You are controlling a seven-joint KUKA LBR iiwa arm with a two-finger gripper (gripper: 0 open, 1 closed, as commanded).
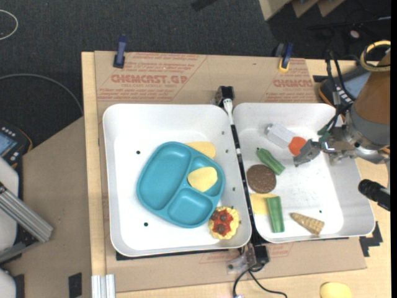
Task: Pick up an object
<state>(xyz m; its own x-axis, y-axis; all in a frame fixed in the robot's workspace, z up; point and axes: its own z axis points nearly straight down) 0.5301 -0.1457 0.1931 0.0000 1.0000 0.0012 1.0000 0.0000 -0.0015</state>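
Note:
My gripper [308, 153] hangs low over the right bin [338, 185], near its right side. It is just right of a white tube with an orange end [286, 138], close to or touching the orange end. I see nothing held in it. Also in this bin lie a green pickle [270, 161], a brown round disc [262, 178], a yellow block [258, 204], a green stick [275, 213] and a tan cone [308, 223].
The left bin [124, 135] holds a blue divided plate [167, 185] with a yellow piece [202, 178] on it. Another yellow item [201, 148] lies behind the plate, and a red and yellow tart [224, 222] in front. Black clips sit along the bins' shared edge [234, 148].

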